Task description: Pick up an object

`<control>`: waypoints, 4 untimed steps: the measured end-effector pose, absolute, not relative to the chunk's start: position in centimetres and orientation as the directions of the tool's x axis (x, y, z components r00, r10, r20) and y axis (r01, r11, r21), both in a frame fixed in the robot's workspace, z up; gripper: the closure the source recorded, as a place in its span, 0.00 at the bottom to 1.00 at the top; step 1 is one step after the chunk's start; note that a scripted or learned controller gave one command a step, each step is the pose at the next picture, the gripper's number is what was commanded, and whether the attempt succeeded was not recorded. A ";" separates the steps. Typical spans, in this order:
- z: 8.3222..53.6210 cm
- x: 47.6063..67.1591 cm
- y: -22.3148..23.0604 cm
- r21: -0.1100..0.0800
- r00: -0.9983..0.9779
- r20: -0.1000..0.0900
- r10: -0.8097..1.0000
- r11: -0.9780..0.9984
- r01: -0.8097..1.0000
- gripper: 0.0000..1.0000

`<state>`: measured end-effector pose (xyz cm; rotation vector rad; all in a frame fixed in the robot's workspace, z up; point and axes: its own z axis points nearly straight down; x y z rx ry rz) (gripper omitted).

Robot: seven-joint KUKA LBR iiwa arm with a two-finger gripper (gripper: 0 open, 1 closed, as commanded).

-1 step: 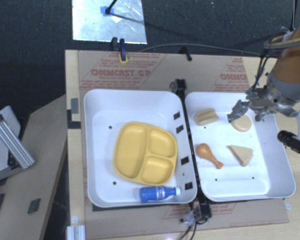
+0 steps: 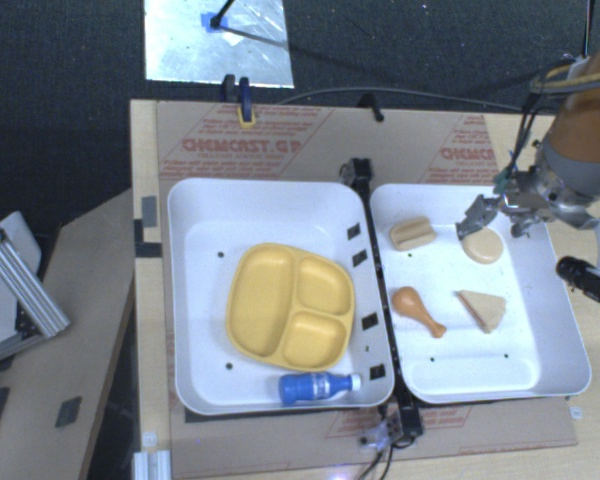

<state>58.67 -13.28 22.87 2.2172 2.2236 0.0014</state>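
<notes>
My gripper (image 2: 497, 225) hangs over the back of the right bin (image 2: 555, 368), open, with nothing between its fingers. One grey finger (image 2: 473, 218) points down-left, the other sits nearer the wrist. Just in front of it lies a round tan disc (image 2: 483, 247), its far edge under the fingertips. To the left of the disc rests a tan bread-like block (image 2: 413, 233). Nearer the front are a brown drumstick (image 2: 418, 311) and a pale wedge (image 2: 482, 311).
The left bin (image 2: 195, 268) holds a yellow divided plate (image 2: 288, 303) and a blue bottle (image 2: 318, 387) lying on its side at the front. A black ridge (image 2: 377, 288) separates the two bins. The arm comes in from the right over the bin's rim.
</notes>
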 end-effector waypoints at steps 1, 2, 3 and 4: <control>16.6 58.8 -13.3 -0.003 -0.001 0.001 1.000 0.001 1.000 0.00; 10.5 59.1 -13.5 -0.002 -0.002 0.001 1.000 0.002 1.000 0.00; 8.4 59.2 -13.5 -0.001 -0.002 0.000 1.000 0.002 1.000 0.00; 9.6 59.3 -13.5 0.003 -0.003 -0.001 1.000 0.003 1.000 1.00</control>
